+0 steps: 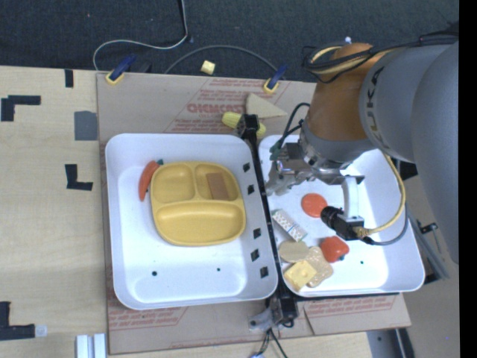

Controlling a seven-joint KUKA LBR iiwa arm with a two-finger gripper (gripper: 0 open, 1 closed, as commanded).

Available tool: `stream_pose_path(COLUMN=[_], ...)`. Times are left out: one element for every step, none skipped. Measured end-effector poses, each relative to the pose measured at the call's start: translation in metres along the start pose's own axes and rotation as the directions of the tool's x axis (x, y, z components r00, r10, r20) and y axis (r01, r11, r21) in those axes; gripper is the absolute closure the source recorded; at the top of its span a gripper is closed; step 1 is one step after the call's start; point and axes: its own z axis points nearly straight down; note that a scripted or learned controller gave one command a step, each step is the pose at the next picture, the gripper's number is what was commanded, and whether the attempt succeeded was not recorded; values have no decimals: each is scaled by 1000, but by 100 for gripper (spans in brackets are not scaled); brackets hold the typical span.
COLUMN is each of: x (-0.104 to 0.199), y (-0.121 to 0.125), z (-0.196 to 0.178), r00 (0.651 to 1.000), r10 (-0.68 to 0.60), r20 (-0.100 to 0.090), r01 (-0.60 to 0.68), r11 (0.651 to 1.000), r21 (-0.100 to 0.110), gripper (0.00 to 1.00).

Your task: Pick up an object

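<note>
Camera view has my gripper (287, 171) low by the right bin's (395, 274) left wall, grip state unreadable, so I risk clipping that wall and missing the orange disc (314, 203).

The grey arm (417, 103) reaches in from the right and bends down over the right bin (395, 274), its orange band (339, 99) above that bin's far edge. The gripper (287, 171) hangs low by the bin's left wall, near its far corner.
</note>
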Motion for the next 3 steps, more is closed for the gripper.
stream_pose_path(x=[-3,-85,-124], y=[2,32,46], z=[1,15,88], r00=[1000,1000,1000], r10=[3,9,6], r20=[1,5,4], r01=[-3,-9,-6], r11=[1000,1000,1000], r21=[-2,-4,1], gripper=[0,0,0])
